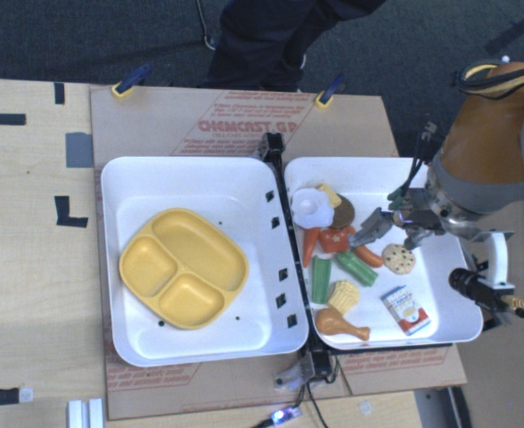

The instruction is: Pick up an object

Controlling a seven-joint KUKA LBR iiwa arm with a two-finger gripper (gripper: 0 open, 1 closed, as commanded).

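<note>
Your tool (388,224) hangs over the right bin (440,328), right of centre in the frame, fingers spread wide with nothing between them. Below and left of it you see the toy food heaped: a white bottle (313,207), tomato (335,239), carrot (309,245), cucumber (320,278), corn (343,294), drumstick (340,325). A cookie (397,259) lies just under the tool; a small box (404,310) sits lower right. The left bin (128,172) holds a yellow tray (184,267).
</note>
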